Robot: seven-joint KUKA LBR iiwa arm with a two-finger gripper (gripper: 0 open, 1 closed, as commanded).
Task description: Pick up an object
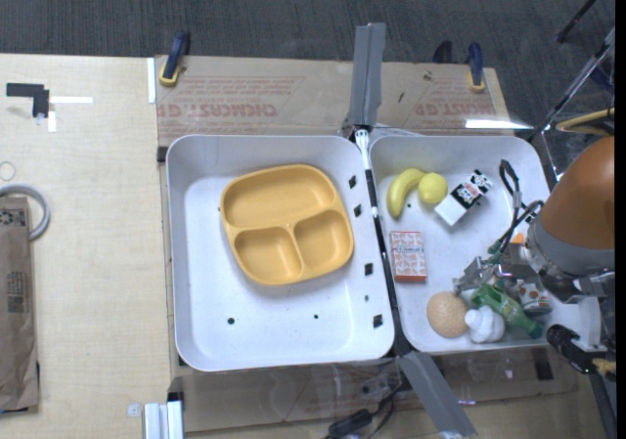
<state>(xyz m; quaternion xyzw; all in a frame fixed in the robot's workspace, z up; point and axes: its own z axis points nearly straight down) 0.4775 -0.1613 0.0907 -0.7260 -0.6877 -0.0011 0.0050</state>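
Note:
The right bin (460,344) holds a yellow banana (399,193), a lemon (432,189), a small white and black carton (466,198), a red box (408,256), a tan ball (447,314), a white lump (484,326) and a green packet (511,306). My gripper (494,276) is low in that bin's right side, right over the green packet and the white lump, beside the tan ball. The arm's orange band (587,195) rises above it at the right edge. Clutter hides what lies under the gripper.
The left bin (196,261) holds a yellow divided plate (289,224). A black loop (510,177) lies near the right bin's far corner. A grey divider (368,75) stands between the bins at the back. A brown bag (15,290) lies at the far left.

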